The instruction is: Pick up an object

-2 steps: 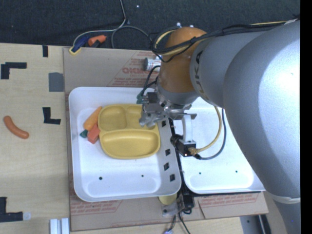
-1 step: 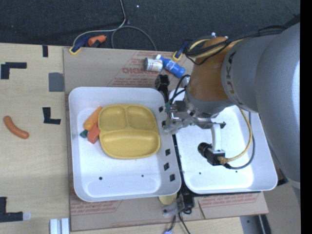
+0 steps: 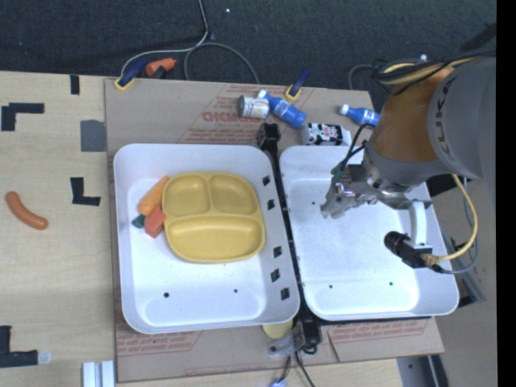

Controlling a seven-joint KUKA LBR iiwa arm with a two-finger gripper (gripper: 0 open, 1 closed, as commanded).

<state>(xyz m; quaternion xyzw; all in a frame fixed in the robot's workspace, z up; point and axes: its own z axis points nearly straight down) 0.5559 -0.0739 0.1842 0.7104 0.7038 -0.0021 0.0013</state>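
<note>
Tray: a yellow divided tray is seen lying flat in the left bin, well to the left of the gripper, across the divider between the bins. It is judged stiff moulded plastic, light, smooth and wide; a raised rim or a partition wall would be the place to pinch it, since the flat body would not fit between two fingers.

Small pieces: an orange carrot-like piece and a red-and-green piece are tucked against the tray's far-left edge, touching it. They are judged light, hard toy food, narrow enough to be taken across the middle, though crowded by the tray and the bin wall.

Gripper: it is held low over the upper left part of the right bin, near the divider. Nothing is seen between its fingers; how far they are parted cannot be told.

Right bin: no loose object is made out on its floor around the gripper; a black fitting with a yellow cable hangs from the arm over it.

Beyond the bins: a blue-and-white bottle lies on the cardboard behind and left of the gripper, and an orange sausage-shaped toy lies far to the left on the bench, both outside the bins.
</note>
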